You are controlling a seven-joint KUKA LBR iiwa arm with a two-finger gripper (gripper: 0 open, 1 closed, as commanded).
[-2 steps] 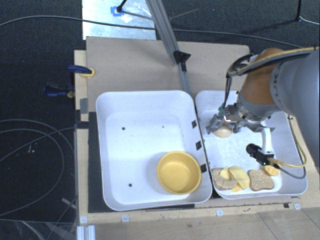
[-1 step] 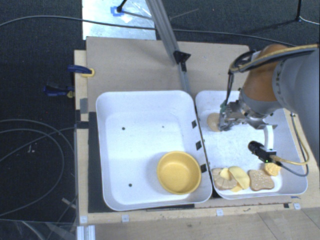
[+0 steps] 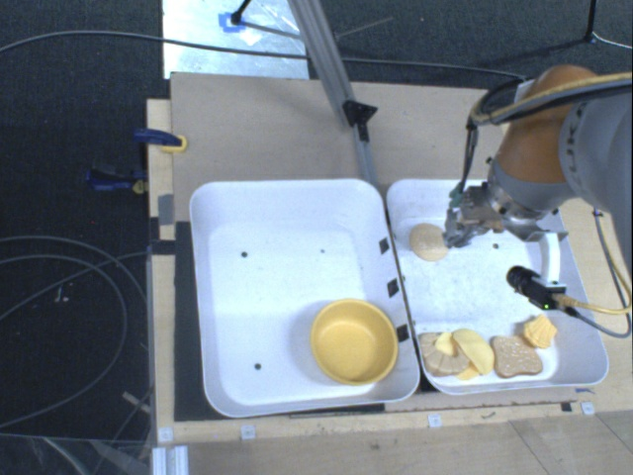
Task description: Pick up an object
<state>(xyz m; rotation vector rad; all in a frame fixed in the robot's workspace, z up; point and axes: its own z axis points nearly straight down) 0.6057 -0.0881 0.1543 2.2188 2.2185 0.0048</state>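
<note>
A pale beige round piece [image 3: 428, 241] lies in the right bin [image 3: 435, 295] near its upper left. My gripper [image 3: 460, 228] hangs just to the right of it, close to or touching its edge. Along the right bin's front lie a yellow banana-like piece [image 3: 473, 350] on a tan round slice [image 3: 441, 354], a brown bread slice [image 3: 516, 357] and a small yellow chunk [image 3: 540, 332]. A yellow bowl [image 3: 354, 340] sits in the left bin [image 3: 267, 265] at its front right.
A grey pole [image 3: 326, 52] slants down from the top to the bins' shared rear corner. Blue and yellow clamps [image 3: 138, 161] grip the bench's left edge. A black cable plug [image 3: 529, 285] hangs over the right bin.
</note>
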